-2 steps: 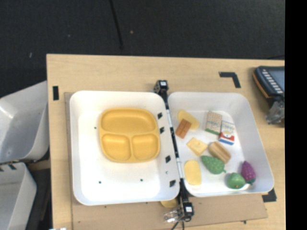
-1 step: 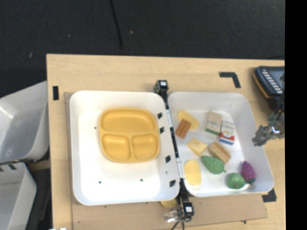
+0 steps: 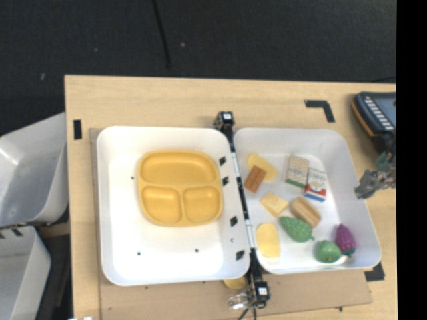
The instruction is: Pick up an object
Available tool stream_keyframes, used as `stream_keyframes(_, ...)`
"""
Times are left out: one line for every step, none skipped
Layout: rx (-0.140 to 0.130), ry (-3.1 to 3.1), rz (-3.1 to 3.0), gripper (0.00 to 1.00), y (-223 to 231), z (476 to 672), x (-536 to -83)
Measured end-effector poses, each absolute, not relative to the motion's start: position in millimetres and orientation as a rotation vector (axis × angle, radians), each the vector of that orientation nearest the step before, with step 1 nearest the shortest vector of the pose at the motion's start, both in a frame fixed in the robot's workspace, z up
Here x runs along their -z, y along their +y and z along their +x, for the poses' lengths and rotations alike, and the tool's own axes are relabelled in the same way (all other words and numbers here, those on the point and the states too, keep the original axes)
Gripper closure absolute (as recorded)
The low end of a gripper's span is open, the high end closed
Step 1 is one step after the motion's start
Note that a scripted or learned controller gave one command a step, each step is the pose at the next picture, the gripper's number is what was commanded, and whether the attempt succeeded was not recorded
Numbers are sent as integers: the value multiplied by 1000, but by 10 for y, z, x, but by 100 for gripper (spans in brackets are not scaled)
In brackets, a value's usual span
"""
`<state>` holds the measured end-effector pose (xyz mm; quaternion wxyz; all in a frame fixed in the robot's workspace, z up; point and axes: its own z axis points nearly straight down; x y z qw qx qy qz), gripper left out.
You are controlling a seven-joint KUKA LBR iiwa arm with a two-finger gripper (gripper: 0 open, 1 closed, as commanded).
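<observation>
The right bin (image 3: pixel 347 153) holds several toy foods. Among them are a yellow cheese wedge (image 3: pixel 262 165), a brown block (image 3: pixel 255 179), two small cartons (image 3: pixel 298 170) (image 3: pixel 315 185), a pale yellow slice (image 3: pixel 274 203) and a tan bread roll (image 3: pixel 305 211). Toward the front lie a green pepper (image 3: pixel 295 229), a yellow oval piece (image 3: pixel 269 240), a green apple (image 3: pixel 327 251) and purple grapes (image 3: pixel 345 238). My gripper (image 3: pixel 371 183) shows partly at the right edge, just outside the bin's right wall, with nothing seen in it.
A yellow divided plate (image 3: pixel 180 187) lies in the left bin (image 3: pixel 113 245). A dark device (image 3: pixel 375 114) sits on the bench at the far right. A small yellow thing (image 3: pixel 234 283) peeks out below the bins' front edge.
</observation>
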<state>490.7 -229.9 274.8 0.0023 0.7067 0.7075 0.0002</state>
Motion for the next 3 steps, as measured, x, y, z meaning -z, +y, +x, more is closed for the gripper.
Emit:
stream_keyframes(-2,2219,2212,100,-2311,4914,-2855)
stream_keyframes(-3,2219,2207,100,-2322,4920,-2958)
stream_keyframes(-4,2220,2200,100,-2334,4927,-3065)
